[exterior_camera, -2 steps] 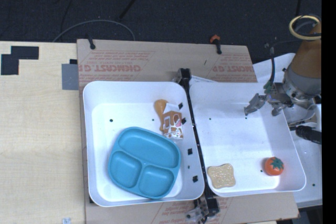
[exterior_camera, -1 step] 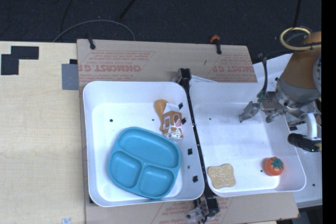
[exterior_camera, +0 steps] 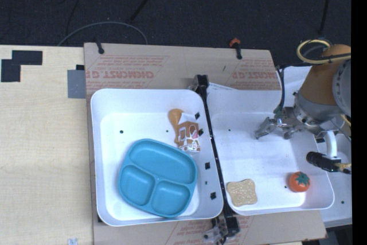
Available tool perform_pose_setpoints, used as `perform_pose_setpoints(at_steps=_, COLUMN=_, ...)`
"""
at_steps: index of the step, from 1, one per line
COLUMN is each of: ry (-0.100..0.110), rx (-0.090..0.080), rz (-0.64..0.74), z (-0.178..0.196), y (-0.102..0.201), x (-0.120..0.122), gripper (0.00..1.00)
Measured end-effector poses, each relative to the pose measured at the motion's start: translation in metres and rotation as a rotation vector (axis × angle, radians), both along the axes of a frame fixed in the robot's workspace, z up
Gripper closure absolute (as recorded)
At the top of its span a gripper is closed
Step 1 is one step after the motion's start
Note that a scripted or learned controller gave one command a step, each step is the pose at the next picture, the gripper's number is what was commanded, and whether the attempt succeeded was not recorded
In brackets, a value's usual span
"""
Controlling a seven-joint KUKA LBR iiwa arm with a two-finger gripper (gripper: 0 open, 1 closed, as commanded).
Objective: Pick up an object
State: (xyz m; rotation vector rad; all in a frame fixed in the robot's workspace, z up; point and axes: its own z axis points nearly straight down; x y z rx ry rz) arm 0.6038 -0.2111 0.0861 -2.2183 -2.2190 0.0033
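My gripper (exterior_camera: 272, 130) hangs over the upper middle of the right bin (exterior_camera: 252, 109), its grey fingers spread open with nothing between them. A small orange-red tomato-like toy (exterior_camera: 299, 181) lies near that bin's front right corner, below and right of the gripper. Near the front left corner rests a tan waffle-like square (exterior_camera: 242, 192). In the left bin (exterior_camera: 106, 123) a blue divided plate (exterior_camera: 157, 177) fills the front. Behind it stands a small printed carton (exterior_camera: 188, 137) with a brown-orange piece (exterior_camera: 175, 117) just beyond it.
The two bins meet at a black-clipped divider (exterior_camera: 209, 146). They sit on a cardboard sheet (exterior_camera: 172, 66) on a pale wooden bench (exterior_camera: 40, 146). The arm's orange band (exterior_camera: 321, 80) reaches in from the right.
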Motion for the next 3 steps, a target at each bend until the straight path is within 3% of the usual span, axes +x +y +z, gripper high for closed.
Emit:
perform_pose_setpoints(at_steps=1, ry=-0.001, rx=0.0, rz=0.0, z=0.012, y=0.0, x=0.0, gripper=1.0)
perform_pose_setpoints(at_steps=3, ry=-0.006, rx=-0.002, rz=0.001, z=0.13, y=0.006, x=-0.007, gripper=1.0)
